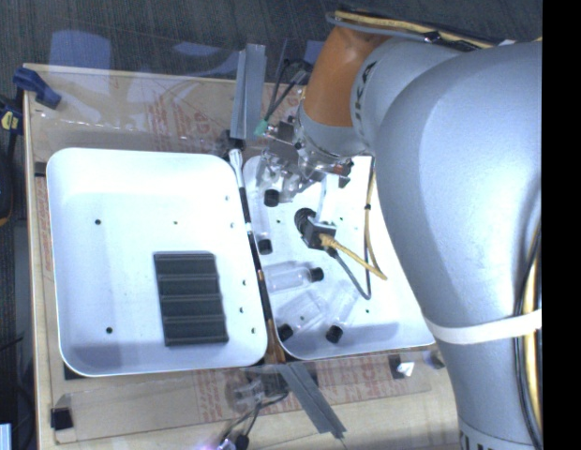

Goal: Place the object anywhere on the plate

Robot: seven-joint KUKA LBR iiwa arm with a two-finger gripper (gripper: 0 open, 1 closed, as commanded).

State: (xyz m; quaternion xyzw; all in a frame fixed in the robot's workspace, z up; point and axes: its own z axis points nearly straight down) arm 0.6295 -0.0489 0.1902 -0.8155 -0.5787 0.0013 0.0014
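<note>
Nearest the camera, a grey metal rail lies on the pale wooden bench, approx at the gap btw the two bins. Next back, in the pic-left shallow white bin, the dark ribbed rectangular plate lies flat in the near half. Its long axis runs near-to-far and there's nothing on it. At the near end of the pic-right shallow white bin sit jumbled clear plastic bottles w/ black caps. Just behind them one clear bottle lies on its side, long axis approx left-right, cap toward the arm side. One of these is prob. the object, and none is on the plate yet. Further back, a small black cap-like piece sits by the dividing wall, and another black piece is right at the gripper. The gripper hangs over the far half of the pic-right bin, close to that wall. Too cluttered to tell if it's open or closed, or if it grips anything. Key relation: the plate lies pic-left of the gripper and nearer the camera, across both bin walls, while the bottles lie nearer in the same bin. Behind is the grey arm w/ its orange band. Farthest back are an upright metal rail and a blue clamp.
</note>
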